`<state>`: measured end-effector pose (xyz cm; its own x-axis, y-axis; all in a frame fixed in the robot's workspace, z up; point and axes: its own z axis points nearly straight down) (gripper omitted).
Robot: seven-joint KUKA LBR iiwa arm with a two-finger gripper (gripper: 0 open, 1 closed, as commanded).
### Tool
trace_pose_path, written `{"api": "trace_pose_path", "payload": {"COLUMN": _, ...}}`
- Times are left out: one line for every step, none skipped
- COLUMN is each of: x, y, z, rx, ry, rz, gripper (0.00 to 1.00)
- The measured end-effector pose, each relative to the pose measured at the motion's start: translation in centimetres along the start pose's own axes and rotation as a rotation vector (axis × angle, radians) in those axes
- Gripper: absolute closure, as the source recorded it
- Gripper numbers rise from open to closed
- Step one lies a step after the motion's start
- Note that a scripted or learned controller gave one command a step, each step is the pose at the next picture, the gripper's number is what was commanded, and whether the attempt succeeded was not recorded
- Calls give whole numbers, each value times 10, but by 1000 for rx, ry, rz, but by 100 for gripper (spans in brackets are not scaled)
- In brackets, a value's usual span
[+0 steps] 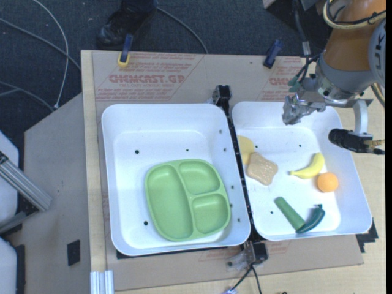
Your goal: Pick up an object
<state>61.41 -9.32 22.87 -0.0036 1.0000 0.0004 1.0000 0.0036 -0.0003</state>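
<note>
My gripper point(293, 113) hangs over the far part of the right bin point(269, 114), with nothing seen in it. The bin's objects all lie nearer the front. A tan bread slice point(261, 168) rests against a pale yellow piece point(245, 146) by the left wall. A yellow banana point(310, 167) and an orange ball point(327, 182) lie to the right, below the gripper. A green stick point(287, 212) and a dark teal curved piece point(313, 219) sit at the front.
The left bin point(122, 133) holds a green divided plate point(187, 198). A black clamp point(222, 94) sits at the far end of the divider between the bins. A black fixture point(350, 140) juts in by the right bin's right rim.
</note>
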Motion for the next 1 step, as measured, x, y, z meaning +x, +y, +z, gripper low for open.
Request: {"api": "trace_pose_path", "payload": {"x": 45, "y": 9, "z": 7, "rx": 1, "ry": 0, "rz": -1, "gripper": 100}}
